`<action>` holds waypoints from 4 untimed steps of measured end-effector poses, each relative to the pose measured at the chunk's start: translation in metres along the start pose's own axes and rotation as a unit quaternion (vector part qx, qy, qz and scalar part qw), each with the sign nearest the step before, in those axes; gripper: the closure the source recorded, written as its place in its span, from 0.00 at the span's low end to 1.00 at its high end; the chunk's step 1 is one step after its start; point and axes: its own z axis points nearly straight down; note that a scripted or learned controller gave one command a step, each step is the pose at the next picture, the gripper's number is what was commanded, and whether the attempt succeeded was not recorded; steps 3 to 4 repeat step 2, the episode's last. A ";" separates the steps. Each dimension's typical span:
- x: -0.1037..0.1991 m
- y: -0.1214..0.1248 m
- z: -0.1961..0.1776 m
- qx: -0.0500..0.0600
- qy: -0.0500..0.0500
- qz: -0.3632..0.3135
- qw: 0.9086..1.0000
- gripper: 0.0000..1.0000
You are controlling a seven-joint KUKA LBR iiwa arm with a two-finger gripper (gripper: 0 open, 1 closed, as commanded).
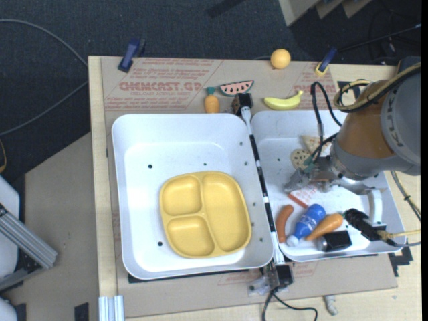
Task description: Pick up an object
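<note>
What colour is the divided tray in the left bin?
Pale yellow; the divided tray shows clearly in the camera view, lying in the left bin.

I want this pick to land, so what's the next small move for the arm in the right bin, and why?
Probably a short shift toward the blue bottle before descending. The gripper sits low over the right bin, beside a round cookie-like piece, while the bottle, hot dog and carrot cluster nearer the front wall.

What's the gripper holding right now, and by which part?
Cannot tell. The gripper is down in the right bin near the cookie; nothing is visible between its fingers.
</note>
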 end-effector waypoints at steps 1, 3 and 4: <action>0.000 0.000 -0.010 -0.001 0.000 0.000 1.000 1.00; 0.085 0.010 -0.101 0.000 0.001 -0.001 1.000 1.00; 0.085 0.010 -0.101 0.000 0.001 -0.001 1.000 1.00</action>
